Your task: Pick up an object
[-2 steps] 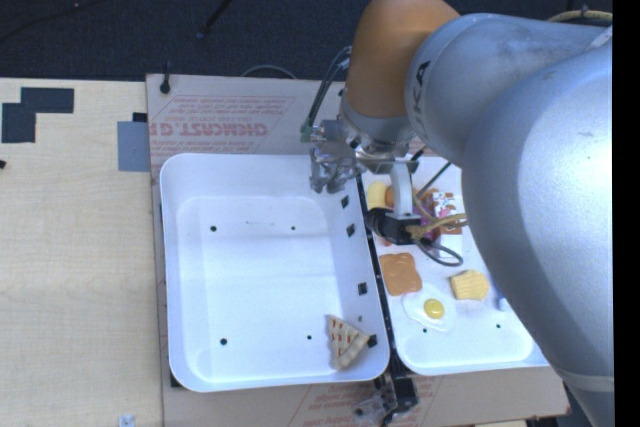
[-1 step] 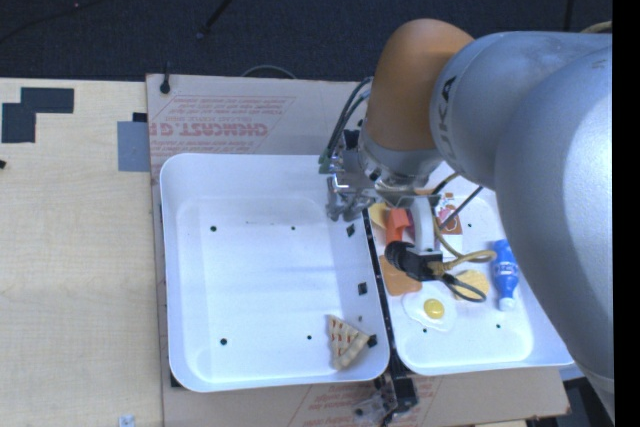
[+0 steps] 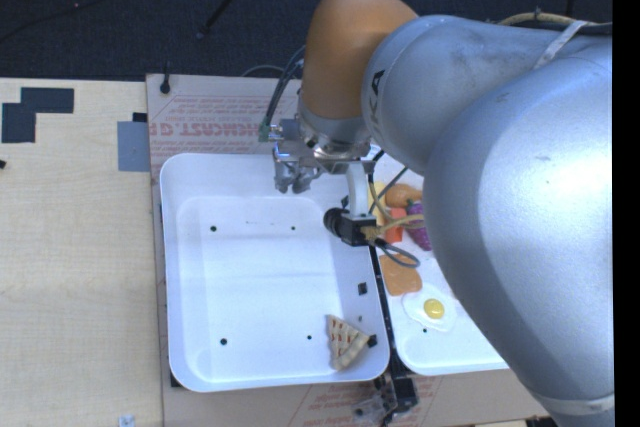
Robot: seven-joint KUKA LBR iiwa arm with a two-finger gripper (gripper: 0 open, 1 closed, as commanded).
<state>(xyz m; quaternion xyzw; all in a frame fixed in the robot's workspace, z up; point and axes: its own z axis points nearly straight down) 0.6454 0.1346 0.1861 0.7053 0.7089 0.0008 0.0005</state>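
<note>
A tan waffle-patterned wedge point(image 3: 346, 342) lies flat in the near right corner of the left white bin point(image 3: 190, 265), its long axis running up-down in view, narrow tip pointing toward the near rim. Well apart from it, the gripper point(image 3: 293, 177) hangs over that bin's far edge; whether its jaws are apart, I cannot tell. A toy fried egg point(image 3: 431, 309) lies in the right bin point(image 3: 470, 350) amid colourful toy food point(image 3: 404, 210).

— How many bins?
— Two white bins point(image 3: 190, 215), side by side.
— And in the one below the jaws?
— One waffle piece point(image 3: 347, 343).
— The other?
— One fried egg point(image 3: 432, 309), and a small heap of coloured toys point(image 3: 405, 210) too jumbled to count.
</note>
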